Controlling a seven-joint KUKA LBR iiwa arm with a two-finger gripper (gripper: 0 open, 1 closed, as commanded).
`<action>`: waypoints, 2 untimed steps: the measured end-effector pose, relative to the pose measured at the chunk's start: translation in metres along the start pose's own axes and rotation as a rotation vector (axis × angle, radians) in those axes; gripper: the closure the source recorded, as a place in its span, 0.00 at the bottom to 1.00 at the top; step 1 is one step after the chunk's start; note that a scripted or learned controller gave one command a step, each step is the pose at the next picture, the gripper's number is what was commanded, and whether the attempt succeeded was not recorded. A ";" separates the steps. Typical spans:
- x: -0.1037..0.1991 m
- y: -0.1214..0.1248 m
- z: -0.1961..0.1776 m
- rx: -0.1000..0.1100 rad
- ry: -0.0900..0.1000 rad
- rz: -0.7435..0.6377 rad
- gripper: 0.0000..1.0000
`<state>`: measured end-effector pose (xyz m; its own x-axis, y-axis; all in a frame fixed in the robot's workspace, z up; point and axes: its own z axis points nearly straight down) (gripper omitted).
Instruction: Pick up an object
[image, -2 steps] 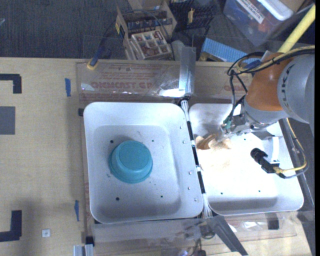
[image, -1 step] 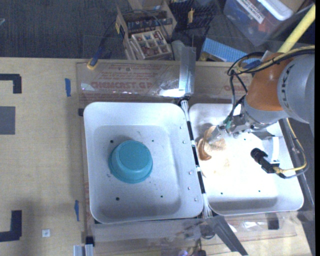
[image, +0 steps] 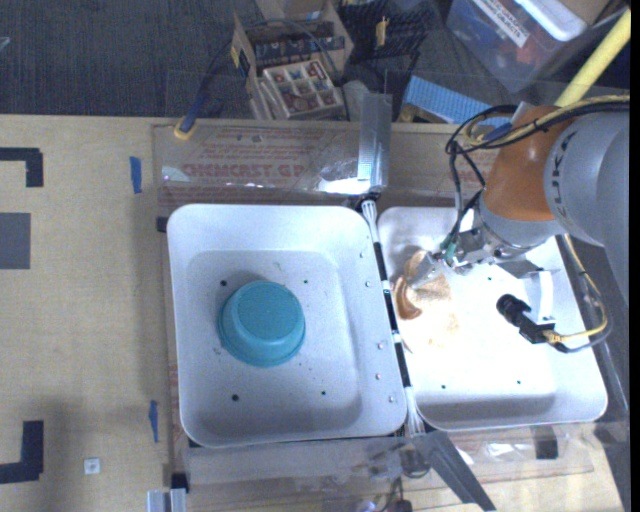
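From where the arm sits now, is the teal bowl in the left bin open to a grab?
Probably yes. The teal bowl sits upside down alone in the left bin, nothing over it. The gripper is over the right bin beside a tan object, so it must cross the divider.

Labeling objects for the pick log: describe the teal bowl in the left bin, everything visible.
The teal bowl is round, plain and smooth-looking, likely plastic, with no markings visible. It appears to sit upside down, its flat base facing up and a wider rim below, though that is hard to confirm. It rests on the floor of the left bin, a little left of center, apart from the walls. Nothing else touches it. The gripper is over the right bin, well away.
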<state>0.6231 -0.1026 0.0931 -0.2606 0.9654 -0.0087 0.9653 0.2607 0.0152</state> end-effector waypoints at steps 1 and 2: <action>0.000 0.002 -0.011 -0.008 0.000 0.001 1.00; -0.028 0.007 0.000 -0.002 0.002 -0.105 1.00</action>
<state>0.6366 -0.1277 0.0933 -0.3602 0.9328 -0.0082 0.9327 0.3603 0.0162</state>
